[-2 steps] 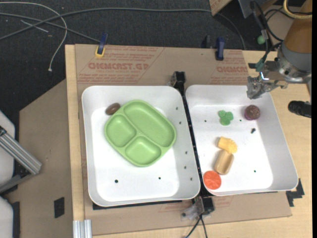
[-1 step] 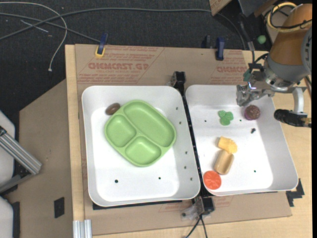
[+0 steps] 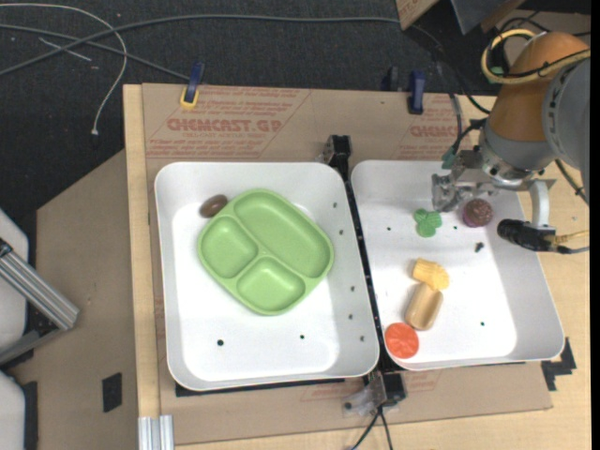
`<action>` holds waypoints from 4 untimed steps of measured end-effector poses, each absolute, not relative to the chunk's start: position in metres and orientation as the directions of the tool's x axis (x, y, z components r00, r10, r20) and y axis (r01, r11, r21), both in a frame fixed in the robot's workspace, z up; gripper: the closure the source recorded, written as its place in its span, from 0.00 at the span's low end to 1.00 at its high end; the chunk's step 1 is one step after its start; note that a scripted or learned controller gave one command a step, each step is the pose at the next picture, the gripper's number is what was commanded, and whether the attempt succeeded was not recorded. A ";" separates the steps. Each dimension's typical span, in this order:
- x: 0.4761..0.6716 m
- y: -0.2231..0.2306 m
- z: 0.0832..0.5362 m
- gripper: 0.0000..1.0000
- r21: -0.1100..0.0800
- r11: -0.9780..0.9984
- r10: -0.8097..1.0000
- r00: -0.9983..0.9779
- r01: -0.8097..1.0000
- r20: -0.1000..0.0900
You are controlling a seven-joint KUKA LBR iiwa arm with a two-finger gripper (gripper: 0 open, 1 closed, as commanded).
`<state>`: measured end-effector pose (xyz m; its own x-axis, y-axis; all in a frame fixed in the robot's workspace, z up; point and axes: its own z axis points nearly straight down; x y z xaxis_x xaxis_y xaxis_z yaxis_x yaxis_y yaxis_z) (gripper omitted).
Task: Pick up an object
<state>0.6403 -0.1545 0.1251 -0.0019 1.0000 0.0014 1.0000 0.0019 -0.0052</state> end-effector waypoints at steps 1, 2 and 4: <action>0.642 -0.154 0.086 0.00 0.002 0.001 1.000 -0.001 1.000 0.000; 0.644 -0.154 0.101 1.00 0.008 0.003 1.000 -0.003 1.000 -0.001; 0.650 -0.154 0.214 1.00 0.007 0.000 1.000 0.000 1.000 -0.002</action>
